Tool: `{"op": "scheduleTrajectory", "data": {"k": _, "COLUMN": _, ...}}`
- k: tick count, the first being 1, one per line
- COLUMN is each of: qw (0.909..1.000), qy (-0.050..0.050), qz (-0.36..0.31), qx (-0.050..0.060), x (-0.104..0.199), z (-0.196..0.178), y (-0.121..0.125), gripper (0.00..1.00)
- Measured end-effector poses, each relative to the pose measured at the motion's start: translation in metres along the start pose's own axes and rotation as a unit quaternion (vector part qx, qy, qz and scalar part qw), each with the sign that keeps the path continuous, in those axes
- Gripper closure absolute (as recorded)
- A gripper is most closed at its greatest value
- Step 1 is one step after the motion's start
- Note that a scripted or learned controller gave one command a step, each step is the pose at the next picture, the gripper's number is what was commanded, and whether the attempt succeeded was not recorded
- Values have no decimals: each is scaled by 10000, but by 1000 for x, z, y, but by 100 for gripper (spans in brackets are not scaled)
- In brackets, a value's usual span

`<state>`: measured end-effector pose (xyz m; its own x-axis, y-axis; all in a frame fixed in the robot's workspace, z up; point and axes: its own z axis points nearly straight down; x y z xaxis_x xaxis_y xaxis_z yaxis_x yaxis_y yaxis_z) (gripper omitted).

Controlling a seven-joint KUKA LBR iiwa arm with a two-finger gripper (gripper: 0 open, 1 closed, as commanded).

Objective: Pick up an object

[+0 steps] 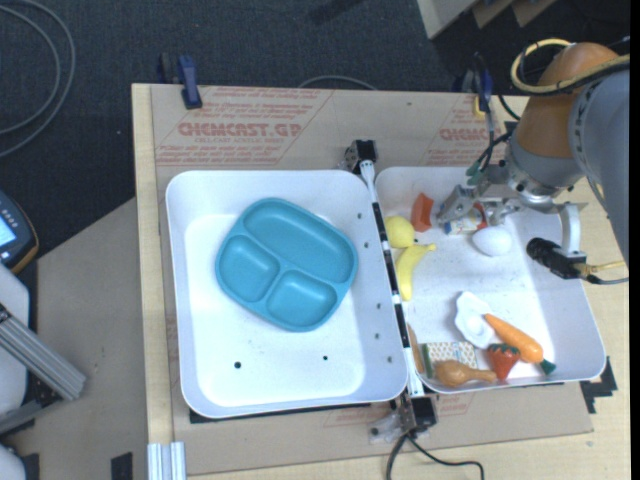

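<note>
1. The arm (575, 108) entered from the right, its orange band uppermost, and bent downward over the far part of the right bin (575, 313).
2. The gripper (475, 208) pointed toward the bin's left half, low over the floor at the far end. How its hand stood, wide, narrow or holding, could not be told; the view was too cluttered there.
3. A white egg-shaped object (492, 240) lay just beside the gripper, on its near side. Contact could not be confirmed.
4. A small red piece (423, 210) lay just to the gripper's left, apart from it.
5. A yellow banana (408, 265) and a yellow rounded fruit (399, 231) lay against the right bin's left wall.
6. At the near end lay a carrot (514, 337), a white object (472, 316), a red pepper-like item (502, 362), a brown pear-shaped item (462, 373) and a patterned flat piece (450, 353), closely grouped.
7. The left bin (200, 368) held a blue divided plate (287, 263), lying flat near its centre.
</note>
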<state>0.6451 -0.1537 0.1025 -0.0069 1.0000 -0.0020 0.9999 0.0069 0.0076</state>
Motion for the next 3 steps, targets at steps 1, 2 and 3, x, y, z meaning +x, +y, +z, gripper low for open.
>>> {"op": "scheduleTrajectory", "data": {"k": 1, "qw": 10000, "qy": 43, "qz": 37, "qx": 28, "x": -55, "z": 14, "y": 21, "gripper": 0}}
{"op": "scheduleTrajectory", "data": {"k": 2, "qw": 10000, "qy": 4, "qz": 58, "qx": -7, "x": -42, "z": 11, "y": -92, "gripper": 0}}
{"op": "scheduleTrajectory", "data": {"k": 3, "qw": 10000, "qy": -10, "qz": 33, "qx": -16, "x": 14, "z": 13, "y": -111, "gripper": 0}}
